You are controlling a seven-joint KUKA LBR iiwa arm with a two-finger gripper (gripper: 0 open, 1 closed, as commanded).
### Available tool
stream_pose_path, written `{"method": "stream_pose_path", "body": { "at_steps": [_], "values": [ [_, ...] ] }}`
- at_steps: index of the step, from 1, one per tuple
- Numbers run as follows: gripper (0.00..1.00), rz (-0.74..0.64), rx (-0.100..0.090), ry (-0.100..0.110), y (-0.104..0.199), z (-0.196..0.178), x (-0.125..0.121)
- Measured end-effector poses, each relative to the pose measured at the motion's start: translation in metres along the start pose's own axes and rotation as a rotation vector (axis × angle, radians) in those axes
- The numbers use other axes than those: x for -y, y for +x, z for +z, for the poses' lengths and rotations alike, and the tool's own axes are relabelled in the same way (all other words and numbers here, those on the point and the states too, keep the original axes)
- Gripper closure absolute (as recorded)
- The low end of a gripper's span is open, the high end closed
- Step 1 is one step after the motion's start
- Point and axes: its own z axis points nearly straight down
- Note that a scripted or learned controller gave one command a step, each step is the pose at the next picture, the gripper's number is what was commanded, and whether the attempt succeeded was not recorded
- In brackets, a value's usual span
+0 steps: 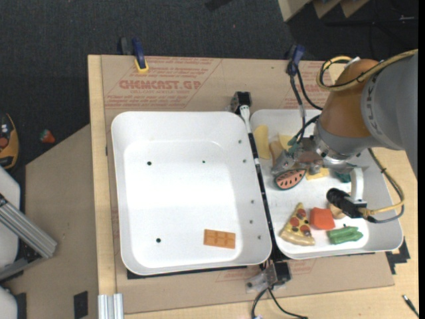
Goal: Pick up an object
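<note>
Grey gripper (297, 159) is low in the right bin (382, 241), directly over the watermelon slice (290, 178); whether it is open or closed cannot be determined. Recommend descending squarely on the slice, clear of the pizza slice (297, 226) nearer the camera.

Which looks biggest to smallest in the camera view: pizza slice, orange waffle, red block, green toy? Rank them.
1. pizza slice
2. orange waffle and green toy: they look alike in size, so I leave them unranked.
3. red block
</note>
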Motion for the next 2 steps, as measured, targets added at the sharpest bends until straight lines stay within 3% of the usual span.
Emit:
{"method": "stream_pose_path", "body": {
  "at_steps": [1, 2],
  "values": [
    [1.00, 0.001, 0.002, -0.004, -0.0004, -0.0113, -0.0016],
    [0.00, 0.001, 0.002, -0.004, -0.0004, -0.0106, -0.0013]
  ]
}}
